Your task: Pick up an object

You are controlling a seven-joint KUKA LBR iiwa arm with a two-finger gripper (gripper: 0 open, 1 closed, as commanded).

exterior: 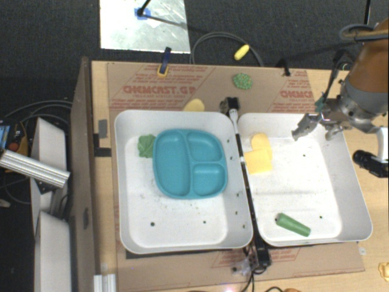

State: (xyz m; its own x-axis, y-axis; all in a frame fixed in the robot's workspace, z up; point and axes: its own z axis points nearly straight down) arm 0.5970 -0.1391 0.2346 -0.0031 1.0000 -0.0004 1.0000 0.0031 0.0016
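Hovering over the far right corner of the right bin (pixel 340 163), the gripper (pixel 319 126) is hanging with its fingers spread apart and nothing between them. Two candidates are lying in that bin: a yellow block (pixel 259 156) resting against the left wall, left of the gripper and slightly nearer, and a green cylinder (pixel 293 224) lying well apart from it near the near edge. The left bin (pixel 130 181) is holding a blue divided tray (pixel 189 163) with a small green item (pixel 146 145) tucked at its left rim. The risk, as I judge it (the block is sitting tight against the wall), is a finger striking the rim or closing on air.
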